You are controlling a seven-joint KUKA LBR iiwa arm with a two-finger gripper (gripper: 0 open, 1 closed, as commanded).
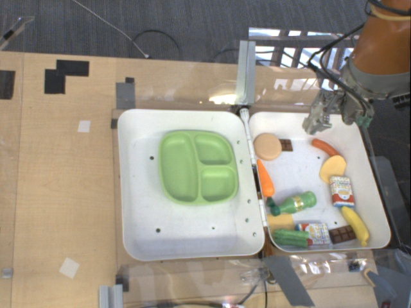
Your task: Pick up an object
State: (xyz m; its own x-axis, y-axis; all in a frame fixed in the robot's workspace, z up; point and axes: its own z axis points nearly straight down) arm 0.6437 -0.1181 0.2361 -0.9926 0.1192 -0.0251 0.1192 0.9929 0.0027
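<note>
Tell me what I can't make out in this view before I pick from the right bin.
- Gripper: too small and blurred to read finger opening.
- Arm: cut off by the top and right edges.
- Can and carton: labels too small to read.
- Chocolate bar: partly hidden behind the bun.

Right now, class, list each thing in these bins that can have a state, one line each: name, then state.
Green divided plate: upright, its compartments bare.
Green bottle: lying on its side.
Small can: lying on its side.
Banana: lying flat near the bin's right wall.
Carrot: lying flat beside the divider.
End effector: above the right bin's far edge.
</note>
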